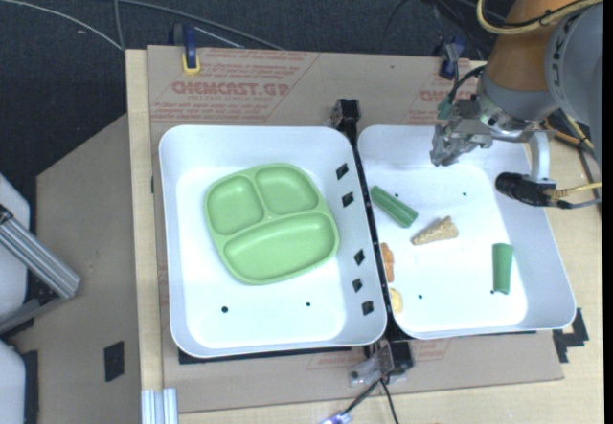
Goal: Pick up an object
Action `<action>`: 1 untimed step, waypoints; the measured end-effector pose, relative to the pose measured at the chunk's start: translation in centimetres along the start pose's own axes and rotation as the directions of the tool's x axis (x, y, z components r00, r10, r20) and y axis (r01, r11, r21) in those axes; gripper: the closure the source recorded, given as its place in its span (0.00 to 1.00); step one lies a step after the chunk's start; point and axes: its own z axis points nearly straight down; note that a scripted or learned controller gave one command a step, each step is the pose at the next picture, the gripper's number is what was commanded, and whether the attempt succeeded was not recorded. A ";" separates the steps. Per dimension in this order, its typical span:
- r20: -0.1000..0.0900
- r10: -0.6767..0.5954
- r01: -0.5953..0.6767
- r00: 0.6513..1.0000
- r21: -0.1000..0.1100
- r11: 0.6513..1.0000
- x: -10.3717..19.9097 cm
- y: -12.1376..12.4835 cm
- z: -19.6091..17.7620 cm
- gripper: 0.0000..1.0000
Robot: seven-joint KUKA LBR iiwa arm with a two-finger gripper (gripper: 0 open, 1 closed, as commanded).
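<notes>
Tool (448,156): poised at the right bin's (536,317) far left; grip state cannot be told.
Green cylinder (394,206): lying near the tool.
Wedge (435,233): mid-bin.
Left bin (192,317): a green divided plate (271,222) is held.

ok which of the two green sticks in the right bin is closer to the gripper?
The green stick lying diagonally by the bins' divider, left of the tan wedge. The other green stick stands near the right edge, farther from the gripper.

Green tray (272,221), hand (448,150) above right bin (536,302)
</notes>
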 end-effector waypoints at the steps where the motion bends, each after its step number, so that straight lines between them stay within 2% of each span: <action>1: 0.000 0.001 -0.001 1.000 0.000 1.000 -0.6 -0.6 -5.1 1.00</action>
